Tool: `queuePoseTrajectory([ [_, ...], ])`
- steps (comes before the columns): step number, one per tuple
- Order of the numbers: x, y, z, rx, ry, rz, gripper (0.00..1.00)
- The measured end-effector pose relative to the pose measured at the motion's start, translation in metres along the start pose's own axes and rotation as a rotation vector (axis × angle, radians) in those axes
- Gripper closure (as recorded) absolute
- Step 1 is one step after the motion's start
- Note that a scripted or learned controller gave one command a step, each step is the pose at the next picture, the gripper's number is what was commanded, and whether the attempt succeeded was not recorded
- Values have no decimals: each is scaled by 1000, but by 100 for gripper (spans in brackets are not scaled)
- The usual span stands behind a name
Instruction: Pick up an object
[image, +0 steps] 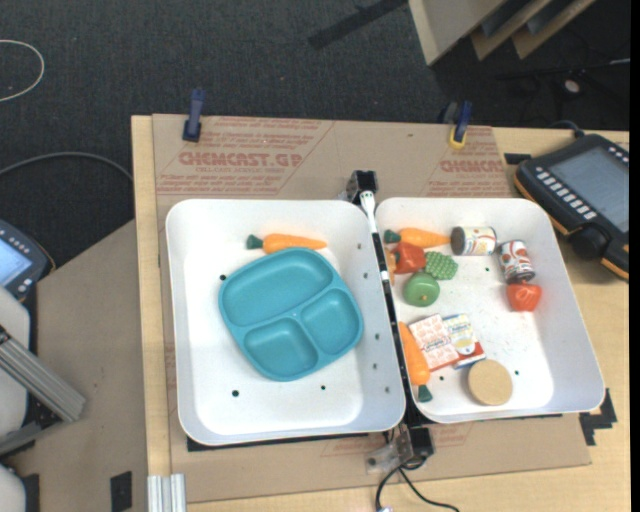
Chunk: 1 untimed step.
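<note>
1. Camera view looks down on two white bins, the left bin and the right bin, touching along their inner rims
2. My left bin holds a teal divided plate, with a toy carrot just beyond its far edge
3. Things to pick lie in the right bin: a second carrot, a green apple, a bumpy green piece, a tin lying on its side, a red-and-white can, a small red fruit
4. Nearer the front lie a printed packet and a round tan disc, close together
5. Whether my gripper is spread or pressed together I cannot tell
</note>
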<state>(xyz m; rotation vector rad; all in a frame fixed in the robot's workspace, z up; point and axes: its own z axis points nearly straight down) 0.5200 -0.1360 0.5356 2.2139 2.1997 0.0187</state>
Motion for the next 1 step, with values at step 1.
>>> queuePoseTrajectory([
  [1,-47,-44,121,35,8,2,100],
])
